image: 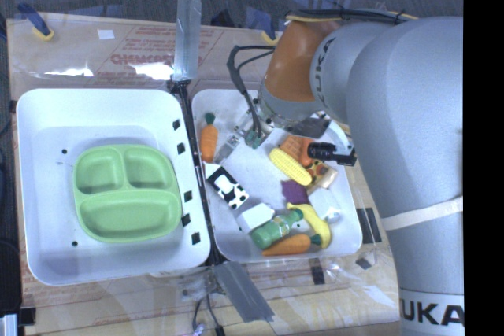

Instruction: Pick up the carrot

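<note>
- The tool (253,136) hangs low in the upper left part of the right bin (343,241), under the grey arm's (394,114) orange band.
- Whether the tool is apart or together cannot be told; its tip is small and partly covered by the wrist.
- Nothing can be seen held by the tool.
- A carrot (209,142) with a green top lies along the right bin's left wall, just left of the tool; whether the two touch cannot be told.
- A second carrot-like orange piece (288,245) lies near the right bin's front wall, under a green bottle (276,231).
- A yellow banana (314,223) curves beside the green bottle, at its right.
- A corn cob (288,167) lies in the middle of the right bin, with a purple piece (295,192) just below it.
- A black-and-white carton (228,189) rests near the left wall, below the carrot.
- The left bin (47,110) holds a green divided plate (126,193).
- Both bins sit side by side on the desk (94,51).
</note>
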Robot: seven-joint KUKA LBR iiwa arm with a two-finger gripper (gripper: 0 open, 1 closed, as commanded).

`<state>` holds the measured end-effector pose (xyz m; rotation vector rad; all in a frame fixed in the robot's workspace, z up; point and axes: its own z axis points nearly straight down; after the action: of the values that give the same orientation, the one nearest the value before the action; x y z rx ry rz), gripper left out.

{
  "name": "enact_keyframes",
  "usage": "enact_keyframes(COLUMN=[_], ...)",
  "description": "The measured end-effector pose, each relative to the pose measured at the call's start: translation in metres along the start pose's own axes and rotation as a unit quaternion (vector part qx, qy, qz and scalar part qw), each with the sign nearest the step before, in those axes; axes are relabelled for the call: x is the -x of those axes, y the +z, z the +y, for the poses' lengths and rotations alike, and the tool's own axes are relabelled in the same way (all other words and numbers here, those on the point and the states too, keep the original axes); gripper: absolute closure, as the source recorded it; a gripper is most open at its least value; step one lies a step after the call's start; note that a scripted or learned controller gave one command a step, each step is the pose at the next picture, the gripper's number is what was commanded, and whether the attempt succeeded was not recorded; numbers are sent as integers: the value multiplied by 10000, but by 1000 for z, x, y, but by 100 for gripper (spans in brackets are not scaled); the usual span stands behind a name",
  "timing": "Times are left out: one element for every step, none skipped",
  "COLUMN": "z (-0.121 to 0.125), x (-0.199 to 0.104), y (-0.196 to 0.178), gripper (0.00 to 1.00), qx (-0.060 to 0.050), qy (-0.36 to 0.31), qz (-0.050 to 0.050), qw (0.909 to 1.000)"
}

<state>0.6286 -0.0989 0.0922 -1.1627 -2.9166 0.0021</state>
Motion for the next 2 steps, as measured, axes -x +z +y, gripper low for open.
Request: enact_keyframes(z=[-4, 73], x=[-5, -29], y=[1, -103], gripper=[0, 0], qx=[-22, 33], qy=[2179, 3693], qz=[0, -6], qw=[9760, 9293])
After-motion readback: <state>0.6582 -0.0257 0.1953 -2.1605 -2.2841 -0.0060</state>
